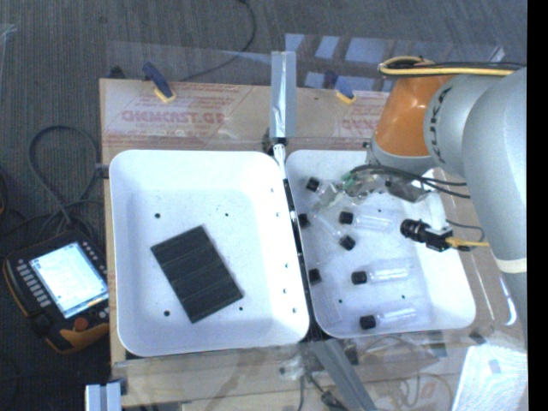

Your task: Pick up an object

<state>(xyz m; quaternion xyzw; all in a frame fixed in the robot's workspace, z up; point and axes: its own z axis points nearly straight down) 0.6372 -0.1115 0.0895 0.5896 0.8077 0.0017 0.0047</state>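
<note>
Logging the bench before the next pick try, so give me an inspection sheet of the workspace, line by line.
Surface: two shallow white bins, left bin and right bin, side by side on a bench.
Job's things: clear vials with black caps scattered in the right bin; a dark ribbed slab lies flat in the left bin.
Clutter: nothing seen.
Grippers: gripper low over the right bin's far end; finger state unclear.
Cables: black cable looping on the floor at left.
Surroundings: handheld control screen on the floor.

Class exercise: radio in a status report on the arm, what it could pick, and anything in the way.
Gripper low over right bin, far end. Clear vials with black caps scattered there, none seen held. Dark ridged slab alone in left bin.
</note>
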